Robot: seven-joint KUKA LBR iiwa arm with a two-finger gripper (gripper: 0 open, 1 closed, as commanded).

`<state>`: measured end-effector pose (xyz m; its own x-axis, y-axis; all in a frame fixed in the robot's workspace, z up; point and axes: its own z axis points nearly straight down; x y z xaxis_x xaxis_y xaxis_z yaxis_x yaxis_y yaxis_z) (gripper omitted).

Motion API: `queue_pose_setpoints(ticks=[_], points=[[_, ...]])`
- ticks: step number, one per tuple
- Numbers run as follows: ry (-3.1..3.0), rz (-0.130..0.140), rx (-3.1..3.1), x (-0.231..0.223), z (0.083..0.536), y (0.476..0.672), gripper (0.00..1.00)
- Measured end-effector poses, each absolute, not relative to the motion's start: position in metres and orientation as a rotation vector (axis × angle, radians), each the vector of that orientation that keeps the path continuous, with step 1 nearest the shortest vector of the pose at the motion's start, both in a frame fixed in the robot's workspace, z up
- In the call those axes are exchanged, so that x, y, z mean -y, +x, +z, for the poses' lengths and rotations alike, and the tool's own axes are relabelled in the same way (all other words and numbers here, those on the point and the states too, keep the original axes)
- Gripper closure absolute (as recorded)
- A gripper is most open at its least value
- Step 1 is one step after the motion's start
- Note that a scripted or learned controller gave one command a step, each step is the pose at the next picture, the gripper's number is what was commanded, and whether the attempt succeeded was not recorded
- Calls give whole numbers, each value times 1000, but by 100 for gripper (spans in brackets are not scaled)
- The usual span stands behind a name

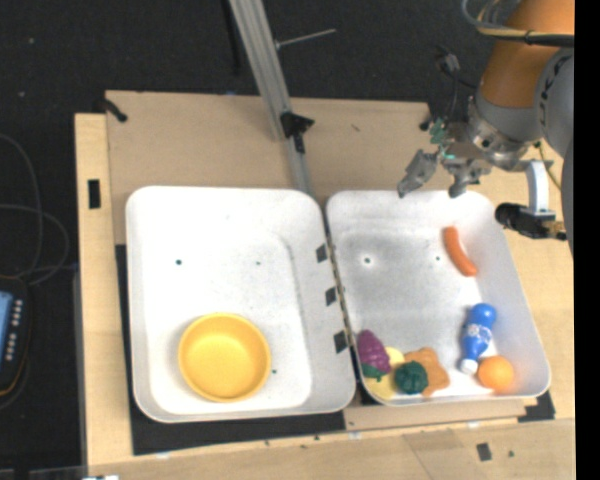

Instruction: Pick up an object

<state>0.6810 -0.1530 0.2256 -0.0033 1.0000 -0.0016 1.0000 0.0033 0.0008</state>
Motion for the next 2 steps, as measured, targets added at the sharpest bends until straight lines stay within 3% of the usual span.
queue_pose_setpoints(ticks=[1, 2], points=[[2216, -3, -2224, 153, 226, 681, 0], [2216, -5, -2226, 154, 184, 682, 0]])
